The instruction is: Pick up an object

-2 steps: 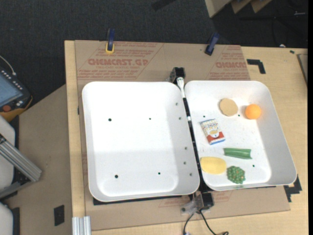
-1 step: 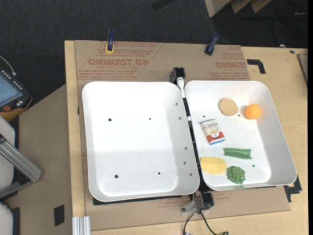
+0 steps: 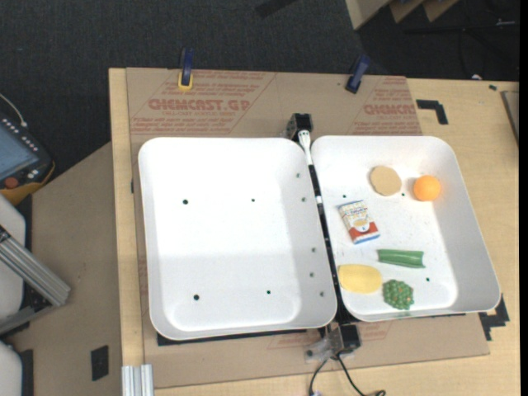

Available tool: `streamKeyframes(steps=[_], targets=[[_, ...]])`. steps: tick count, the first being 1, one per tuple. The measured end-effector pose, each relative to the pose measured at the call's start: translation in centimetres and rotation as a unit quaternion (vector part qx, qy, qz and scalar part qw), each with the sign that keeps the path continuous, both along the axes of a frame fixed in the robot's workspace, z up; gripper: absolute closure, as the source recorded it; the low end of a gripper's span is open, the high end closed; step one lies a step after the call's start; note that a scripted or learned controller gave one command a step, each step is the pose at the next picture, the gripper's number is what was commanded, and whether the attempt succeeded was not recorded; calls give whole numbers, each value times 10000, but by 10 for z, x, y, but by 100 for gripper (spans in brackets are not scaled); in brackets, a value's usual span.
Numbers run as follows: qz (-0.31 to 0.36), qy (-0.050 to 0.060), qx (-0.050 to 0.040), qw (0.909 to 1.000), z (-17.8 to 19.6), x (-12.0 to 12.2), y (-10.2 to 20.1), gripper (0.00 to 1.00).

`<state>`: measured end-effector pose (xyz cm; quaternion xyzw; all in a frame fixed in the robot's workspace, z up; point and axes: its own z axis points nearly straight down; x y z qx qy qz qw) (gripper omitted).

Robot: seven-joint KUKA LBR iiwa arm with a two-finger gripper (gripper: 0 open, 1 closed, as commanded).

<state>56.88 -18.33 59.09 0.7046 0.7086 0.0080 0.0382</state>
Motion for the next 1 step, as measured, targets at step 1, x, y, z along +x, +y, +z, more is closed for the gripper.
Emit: streamKeyframes(steps=[1], targets=[[-1,-26,-17,10000,11,0,0,100]])
